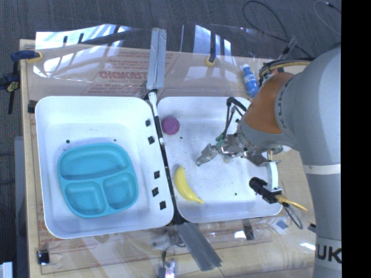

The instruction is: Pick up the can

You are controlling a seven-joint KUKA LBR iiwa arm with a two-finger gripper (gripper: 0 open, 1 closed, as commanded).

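Red "CHEMCAST" lettering (120,74) on the bench sheet, white "KU" (328,253) on the arm (316,97).

We count two white bins, the left bin (46,120) and the right bin (197,106), side by side. The left bin bears one blue tray (97,178) with three compartments. The right bin holds one yellow banana (186,185) and one small purple round thing (170,125). One blue-and-white bottle-like thing (250,80) lies on the bench beyond it. The arm reaches in from the right, its orange band (264,109) above the wrist, and bends down over the right bin. The gripper (204,155) points left, just above the banana. We cannot tell whether it is released or clenched, nor where the can lies.
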